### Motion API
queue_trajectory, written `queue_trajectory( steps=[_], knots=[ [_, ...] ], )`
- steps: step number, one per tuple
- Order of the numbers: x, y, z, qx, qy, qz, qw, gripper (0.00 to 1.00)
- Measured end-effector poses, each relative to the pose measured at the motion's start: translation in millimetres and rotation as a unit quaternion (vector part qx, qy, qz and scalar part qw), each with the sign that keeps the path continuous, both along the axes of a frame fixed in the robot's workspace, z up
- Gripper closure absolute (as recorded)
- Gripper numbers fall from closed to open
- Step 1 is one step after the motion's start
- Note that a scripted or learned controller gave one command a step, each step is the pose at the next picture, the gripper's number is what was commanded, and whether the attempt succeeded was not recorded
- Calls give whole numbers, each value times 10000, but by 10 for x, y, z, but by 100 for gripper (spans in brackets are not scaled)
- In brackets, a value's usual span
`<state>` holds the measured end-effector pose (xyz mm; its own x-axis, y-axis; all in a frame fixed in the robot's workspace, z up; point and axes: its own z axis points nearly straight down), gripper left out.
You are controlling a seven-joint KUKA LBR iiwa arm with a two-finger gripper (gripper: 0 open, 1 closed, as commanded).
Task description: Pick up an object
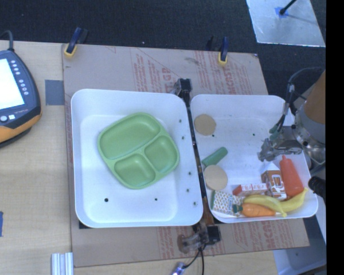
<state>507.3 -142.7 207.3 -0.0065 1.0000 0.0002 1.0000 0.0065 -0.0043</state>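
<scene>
My gripper [273, 148] hangs over the right side of the right bin [241, 110], just above and left of a red-orange vegetable toy [291, 176]. Nothing is visibly held in it. Along the bin's front lie a yellow banana [277, 203], an orange carrot [257, 211], a brown and white snack box [273, 183] and a patterned packet [222, 202]. Near the bin's left wall sit a green cylinder [215, 156] and two tan discs, one at the back [205, 125] and one nearer the front [215, 178].
The left bin [86, 171] holds a green divided plate [139, 149]. A teach pendant [8, 99] rests on the bench at far left. Clamps [223, 50] hold the cardboard sheet at its back edge.
</scene>
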Motion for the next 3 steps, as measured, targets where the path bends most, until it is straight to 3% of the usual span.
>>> queue_trajectory(
  steps=[1, 2, 3],
  knots=[
    [1480, -688, -832, 5, 4, -16, 10000, 0],
    [963, -59, -419, 0, -1, -2, 10000, 0],
    [429, 467, -813, -2, 8, 0, 10000, 0]
  ],
)
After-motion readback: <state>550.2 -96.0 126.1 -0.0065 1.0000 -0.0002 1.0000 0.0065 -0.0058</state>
